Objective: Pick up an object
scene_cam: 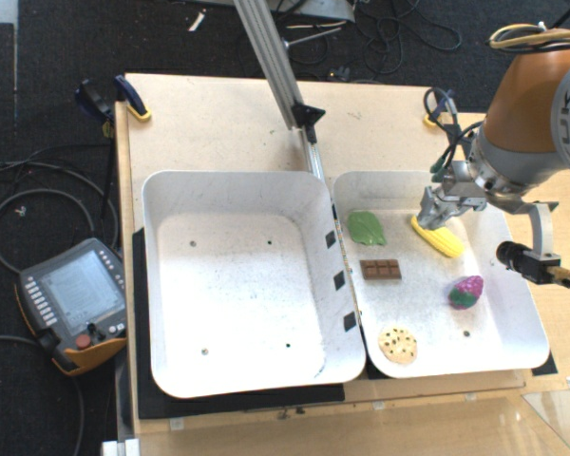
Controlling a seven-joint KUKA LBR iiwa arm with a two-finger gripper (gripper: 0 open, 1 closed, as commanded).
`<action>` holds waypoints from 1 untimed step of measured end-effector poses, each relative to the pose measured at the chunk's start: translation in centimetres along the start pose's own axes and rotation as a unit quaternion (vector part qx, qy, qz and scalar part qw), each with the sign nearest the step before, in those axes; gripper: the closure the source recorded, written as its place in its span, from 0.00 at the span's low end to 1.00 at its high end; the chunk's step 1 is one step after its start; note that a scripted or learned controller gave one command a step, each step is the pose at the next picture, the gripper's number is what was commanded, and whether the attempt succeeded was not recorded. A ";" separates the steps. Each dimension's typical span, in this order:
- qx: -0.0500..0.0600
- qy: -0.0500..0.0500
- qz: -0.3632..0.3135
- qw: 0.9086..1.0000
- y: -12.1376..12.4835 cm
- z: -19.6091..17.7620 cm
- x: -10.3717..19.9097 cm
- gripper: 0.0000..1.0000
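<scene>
The right bin (513,335) holds several small items. A yellow corn cob (444,242) lies at its back right, and my gripper (438,213) is low over the cob's upper left end, touching or nearly touching it. A green leaf-shaped piece (367,227) lies to the left of the cob. In the middle sits a brown chocolate bar (381,271). A purple and green fruit (465,293) rests toward the right wall, and a speckled cookie (397,345) lies near the front wall.
The left bin (171,255) stands beside the right one, their walls meeting at a shared divider (342,274). A slanted metal pole (271,50) rises from behind that divider. The arm's grey and orange body (532,112) hangs over the right bin's back right corner.
</scene>
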State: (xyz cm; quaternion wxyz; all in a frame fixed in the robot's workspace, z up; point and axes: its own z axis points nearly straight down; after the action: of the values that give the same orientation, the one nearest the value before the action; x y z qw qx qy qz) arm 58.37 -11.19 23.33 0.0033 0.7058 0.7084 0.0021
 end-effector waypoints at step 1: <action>0.000 0.000 0.000 1.000 0.2 -5.3 0.0 1.00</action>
State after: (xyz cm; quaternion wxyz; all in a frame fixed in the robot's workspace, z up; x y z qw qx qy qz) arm 58.51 -11.19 28.68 0.0029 0.7058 0.7084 0.0018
